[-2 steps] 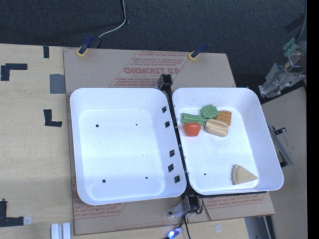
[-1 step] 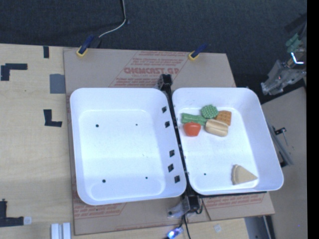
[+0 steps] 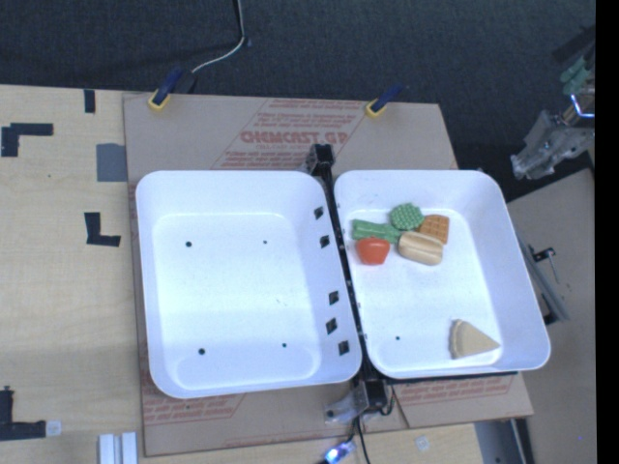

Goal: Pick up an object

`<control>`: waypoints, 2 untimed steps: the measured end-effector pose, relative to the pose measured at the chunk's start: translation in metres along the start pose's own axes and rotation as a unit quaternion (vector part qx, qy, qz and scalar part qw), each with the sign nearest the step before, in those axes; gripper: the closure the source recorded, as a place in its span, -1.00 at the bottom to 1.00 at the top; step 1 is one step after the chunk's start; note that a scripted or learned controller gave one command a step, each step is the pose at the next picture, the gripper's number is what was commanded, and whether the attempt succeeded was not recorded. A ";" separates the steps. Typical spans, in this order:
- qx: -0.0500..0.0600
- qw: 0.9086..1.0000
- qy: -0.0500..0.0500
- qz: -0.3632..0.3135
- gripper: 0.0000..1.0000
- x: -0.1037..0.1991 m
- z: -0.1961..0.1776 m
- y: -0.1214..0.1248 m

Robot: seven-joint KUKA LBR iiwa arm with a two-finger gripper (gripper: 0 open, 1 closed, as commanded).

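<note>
While the gripper (image 3: pixel 559 138) hangs off the bench's upper right, its state impossible to tell, toy food clusters in the right bin (image 3: pixel 484 288); the bread roll (image 3: pixel 421 247) lies down-left, long axis roughly crosswise.

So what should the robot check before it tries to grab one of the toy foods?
1. Toys within the right bin: ok, all lie inside it.
2. A toy lying apart from the others: ok, the tan wedge sits alone near the front right corner.
3. Crowded toys: not ok, the red tomato, green broccoli, bread roll and orange waffle touch or nearly touch.
4. Space above the bins: ok, nothing hangs over them.
5. Claw ready: cannot tell, it is off past the right bin and blurry.
</note>
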State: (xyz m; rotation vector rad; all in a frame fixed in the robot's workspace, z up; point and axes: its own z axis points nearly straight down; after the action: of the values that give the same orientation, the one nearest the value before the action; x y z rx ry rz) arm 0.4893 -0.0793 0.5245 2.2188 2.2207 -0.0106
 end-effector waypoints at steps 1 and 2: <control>0.000 1.000 0.000 0.000 1.00 0.000 -0.010 0.000; 0.000 1.000 -0.001 0.000 1.00 0.000 -0.020 0.001</control>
State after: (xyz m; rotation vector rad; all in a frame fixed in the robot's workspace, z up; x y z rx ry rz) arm 0.4901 -0.0793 0.5444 2.2181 2.2202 -0.0127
